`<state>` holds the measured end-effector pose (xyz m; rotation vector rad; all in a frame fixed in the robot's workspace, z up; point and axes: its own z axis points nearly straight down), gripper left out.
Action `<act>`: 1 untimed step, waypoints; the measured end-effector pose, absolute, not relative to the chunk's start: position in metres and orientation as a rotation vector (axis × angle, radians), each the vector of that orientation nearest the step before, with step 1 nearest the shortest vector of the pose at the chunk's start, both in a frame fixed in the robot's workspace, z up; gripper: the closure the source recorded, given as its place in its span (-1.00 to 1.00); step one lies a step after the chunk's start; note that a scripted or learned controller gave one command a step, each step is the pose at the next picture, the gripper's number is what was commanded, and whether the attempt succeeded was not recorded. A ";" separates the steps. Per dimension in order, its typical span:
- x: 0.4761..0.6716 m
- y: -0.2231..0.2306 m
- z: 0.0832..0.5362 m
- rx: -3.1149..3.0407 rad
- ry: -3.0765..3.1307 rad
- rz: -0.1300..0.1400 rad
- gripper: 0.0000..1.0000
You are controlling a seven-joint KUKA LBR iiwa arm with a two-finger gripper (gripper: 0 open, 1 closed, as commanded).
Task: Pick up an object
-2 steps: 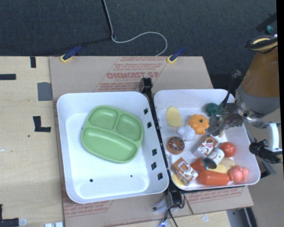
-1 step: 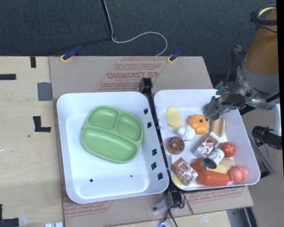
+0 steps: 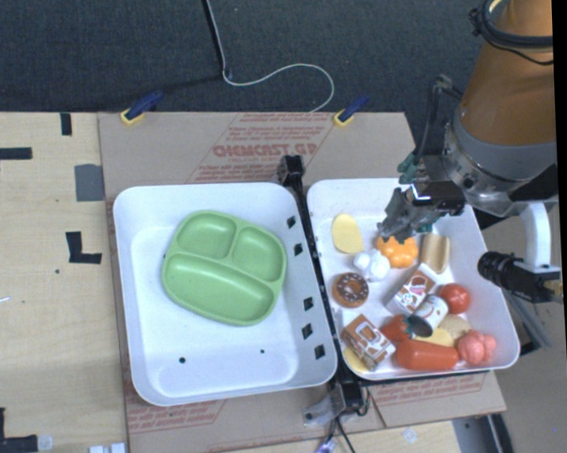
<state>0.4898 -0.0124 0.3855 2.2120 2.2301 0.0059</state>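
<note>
My gripper (image 3: 403, 227) hangs over the back half of the right bin (image 3: 471, 224), its dark fingers pointing down just above an orange toy fruit (image 3: 401, 252). The fingers stand slightly apart and nothing sits between them. Close by lie a yellow lemon-like piece (image 3: 347, 233), a small white ball (image 3: 365, 262), a tan bread stick (image 3: 436, 252) and a brown doughnut (image 3: 350, 289). Toward the front of the bin are a printed carton (image 3: 413, 290), a red tomato (image 3: 455, 299), a waffle box (image 3: 366, 340), a red sausage (image 3: 425, 355) and a pink piece (image 3: 476, 346).
The left bin (image 3: 149, 368) holds a green divided plate (image 3: 224, 267). A black divider with clips (image 3: 310, 267) runs between the bins. The arm's grey and orange body (image 3: 512, 89) looms over the right bin's back right corner. A black fitting (image 3: 515, 272) juts in at the right rim.
</note>
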 end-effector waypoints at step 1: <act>0.484 0.052 0.409 2.214 2.230 0.002 1.00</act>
